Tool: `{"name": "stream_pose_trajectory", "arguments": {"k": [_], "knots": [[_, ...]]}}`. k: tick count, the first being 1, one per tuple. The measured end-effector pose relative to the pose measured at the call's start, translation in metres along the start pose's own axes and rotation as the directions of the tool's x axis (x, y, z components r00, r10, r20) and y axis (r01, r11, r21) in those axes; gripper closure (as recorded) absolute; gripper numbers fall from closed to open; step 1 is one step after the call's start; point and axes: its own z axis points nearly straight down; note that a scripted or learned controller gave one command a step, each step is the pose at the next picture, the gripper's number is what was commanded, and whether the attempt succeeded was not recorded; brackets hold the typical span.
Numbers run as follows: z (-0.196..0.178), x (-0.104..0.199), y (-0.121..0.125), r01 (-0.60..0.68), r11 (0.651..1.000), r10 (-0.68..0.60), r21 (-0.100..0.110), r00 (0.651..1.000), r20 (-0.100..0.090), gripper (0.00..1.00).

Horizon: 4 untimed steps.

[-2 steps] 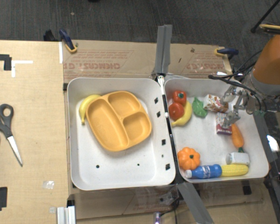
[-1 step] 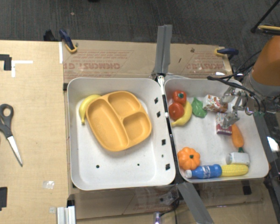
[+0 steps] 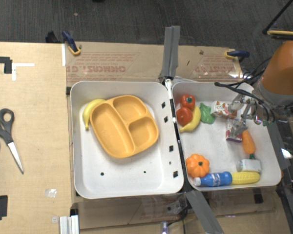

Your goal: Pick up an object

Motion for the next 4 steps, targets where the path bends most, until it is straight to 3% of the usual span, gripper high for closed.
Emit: {"name": "stream_pose_trajectory", "arguments": {"k": [2,3,4], "knots": [[0.002,0.014,-0.013,-0.142,0.990,0.142,-0.008,0.990,-0.009,0.00],[0.002,0.005,-0.020,-0.115,0.993,0.115,-0.007,0.993,-0.012,0.00],[0.003,0.006,-0.018,-0.232,0.973,0.232,-0.009,0.973,-0.015,0.00]]}}
